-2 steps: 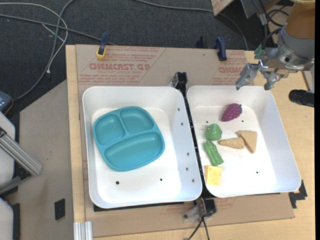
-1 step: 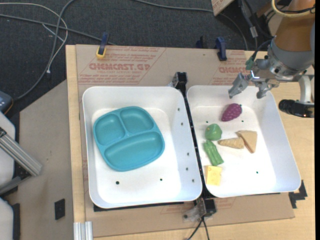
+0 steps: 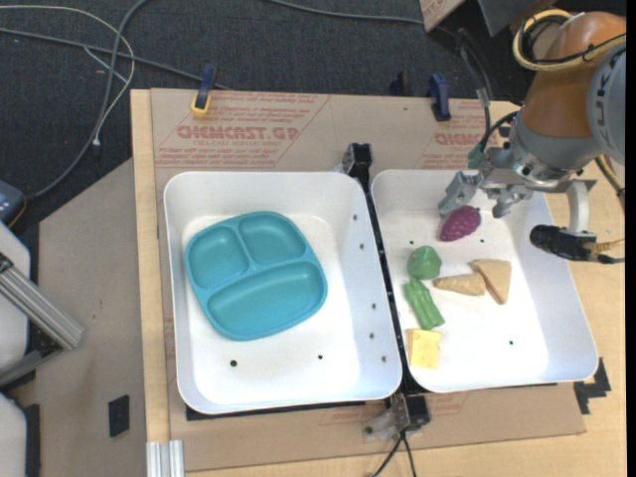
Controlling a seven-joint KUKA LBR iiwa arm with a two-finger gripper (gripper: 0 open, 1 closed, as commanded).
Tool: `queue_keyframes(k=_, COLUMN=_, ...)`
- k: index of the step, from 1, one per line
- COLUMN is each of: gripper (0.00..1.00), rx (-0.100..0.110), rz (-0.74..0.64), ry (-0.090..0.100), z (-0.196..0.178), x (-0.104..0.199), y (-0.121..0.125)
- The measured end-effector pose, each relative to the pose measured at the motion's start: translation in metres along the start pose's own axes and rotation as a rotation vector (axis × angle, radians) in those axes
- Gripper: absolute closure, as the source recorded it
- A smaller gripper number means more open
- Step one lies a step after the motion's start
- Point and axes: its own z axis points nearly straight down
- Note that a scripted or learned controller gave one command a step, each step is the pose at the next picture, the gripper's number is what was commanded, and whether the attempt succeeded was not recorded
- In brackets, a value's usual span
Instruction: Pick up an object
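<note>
Your gripper (image 3: 484,195) sits low over the far part of the right bin (image 3: 556,351), fingers spread open, one prong to each side of the gap. Nothing lies between them. Just below and left of its near finger rests a purple grape-like cluster (image 3: 459,224), close to the finger; touching or not, you cannot tell from this angle.

Left to right across the table (image 3: 149,266): the left bin (image 3: 189,366) carries a teal divided plate (image 3: 257,272), three compartments, lying flat near the bin's middle. A black clamp (image 3: 357,156) sits at the far end of the seam between the bins.

In the right bin, near the seam, note a round green piece (image 3: 424,261), then a long green piece (image 3: 424,304) just below it, and a yellow block (image 3: 424,348) nearer the front edge. Beside the green pieces lies a tan cone shape (image 3: 459,285), its wide end touching a tan wedge (image 3: 494,278).

Orange-banded arm (image 3: 566,78) enters from the right.
</note>
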Motion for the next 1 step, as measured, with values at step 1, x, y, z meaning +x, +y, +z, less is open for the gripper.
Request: queue_keyframes(k=1, gripper=0.0, rx=0.005, rz=0.0, ry=0.001, z=0.0579, x=0.0092, y=-0.0045)
